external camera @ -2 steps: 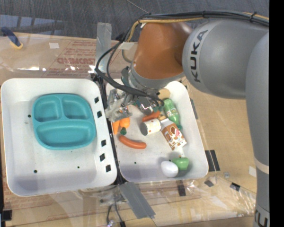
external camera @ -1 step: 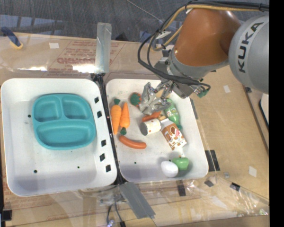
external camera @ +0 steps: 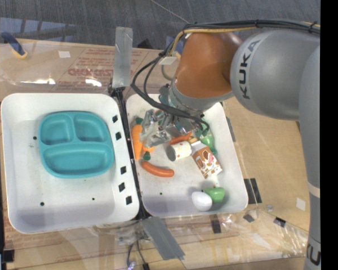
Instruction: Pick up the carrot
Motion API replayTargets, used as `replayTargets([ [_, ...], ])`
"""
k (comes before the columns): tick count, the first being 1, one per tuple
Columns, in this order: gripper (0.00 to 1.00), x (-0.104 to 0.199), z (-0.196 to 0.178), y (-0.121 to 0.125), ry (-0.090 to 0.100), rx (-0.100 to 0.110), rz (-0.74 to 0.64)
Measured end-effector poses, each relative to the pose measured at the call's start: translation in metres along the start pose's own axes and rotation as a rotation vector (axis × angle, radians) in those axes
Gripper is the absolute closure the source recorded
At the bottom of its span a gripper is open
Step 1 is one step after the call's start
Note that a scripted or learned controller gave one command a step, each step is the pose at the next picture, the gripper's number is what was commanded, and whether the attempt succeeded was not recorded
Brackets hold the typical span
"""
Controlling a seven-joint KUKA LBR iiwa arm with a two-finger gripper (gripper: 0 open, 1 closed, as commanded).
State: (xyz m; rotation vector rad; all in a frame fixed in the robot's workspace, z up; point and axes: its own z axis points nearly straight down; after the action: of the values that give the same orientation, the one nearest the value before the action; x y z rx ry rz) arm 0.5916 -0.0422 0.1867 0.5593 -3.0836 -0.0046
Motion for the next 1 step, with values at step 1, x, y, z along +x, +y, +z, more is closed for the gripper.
replayTargets([
  [1,1.00,-0.0190,-0.0003,0.1063,-0.001,0.000,-0.184],
])
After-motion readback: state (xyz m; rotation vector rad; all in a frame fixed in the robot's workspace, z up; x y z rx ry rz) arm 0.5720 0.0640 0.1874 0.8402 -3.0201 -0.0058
